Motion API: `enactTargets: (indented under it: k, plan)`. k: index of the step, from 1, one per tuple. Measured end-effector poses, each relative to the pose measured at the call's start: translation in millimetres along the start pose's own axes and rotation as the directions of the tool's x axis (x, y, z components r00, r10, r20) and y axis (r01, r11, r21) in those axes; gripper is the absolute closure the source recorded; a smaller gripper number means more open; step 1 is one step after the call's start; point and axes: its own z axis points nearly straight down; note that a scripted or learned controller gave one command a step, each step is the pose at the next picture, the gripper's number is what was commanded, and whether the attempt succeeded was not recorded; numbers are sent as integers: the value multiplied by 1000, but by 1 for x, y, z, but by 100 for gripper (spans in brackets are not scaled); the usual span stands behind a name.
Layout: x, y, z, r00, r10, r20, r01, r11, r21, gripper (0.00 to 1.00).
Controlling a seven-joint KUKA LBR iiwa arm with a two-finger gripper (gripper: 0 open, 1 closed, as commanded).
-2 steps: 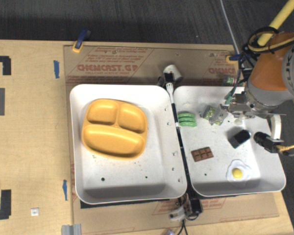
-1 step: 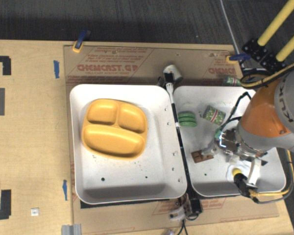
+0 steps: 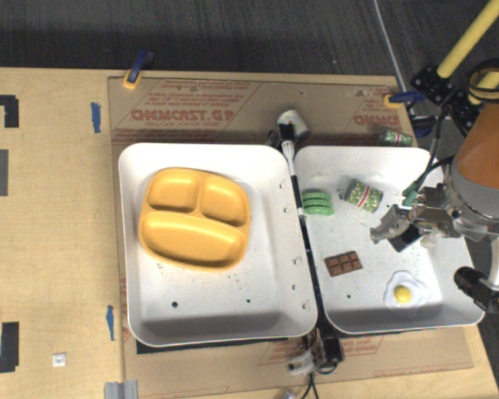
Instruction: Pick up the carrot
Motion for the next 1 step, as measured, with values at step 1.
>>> enactTargets:
  k: [1]
  plan:
    - [77,28,61,999,-36,-1,36,999,3,0]
